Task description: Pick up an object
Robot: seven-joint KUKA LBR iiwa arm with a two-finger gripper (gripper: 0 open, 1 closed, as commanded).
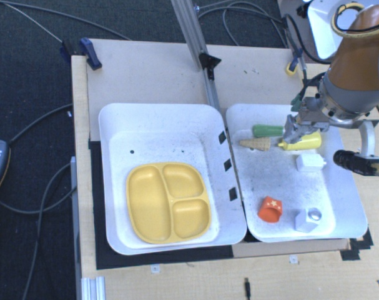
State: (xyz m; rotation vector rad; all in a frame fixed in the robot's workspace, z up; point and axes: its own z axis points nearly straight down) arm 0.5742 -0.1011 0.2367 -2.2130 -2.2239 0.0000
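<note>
Here the grey two-finger gripper (pixel 293 135) sits low near the right white bin's (pixel 339 227) far edge, touching a yellow plastic banana-shaped toy (pixel 303 144); whether it grips cannot be told.

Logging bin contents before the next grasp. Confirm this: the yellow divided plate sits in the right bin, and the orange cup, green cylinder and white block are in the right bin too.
Not quite. The camera view shows the yellow divided plate in the left bin, not the right. The rest stands: the orange cup, green cylinder and white block are in the right bin.
</note>
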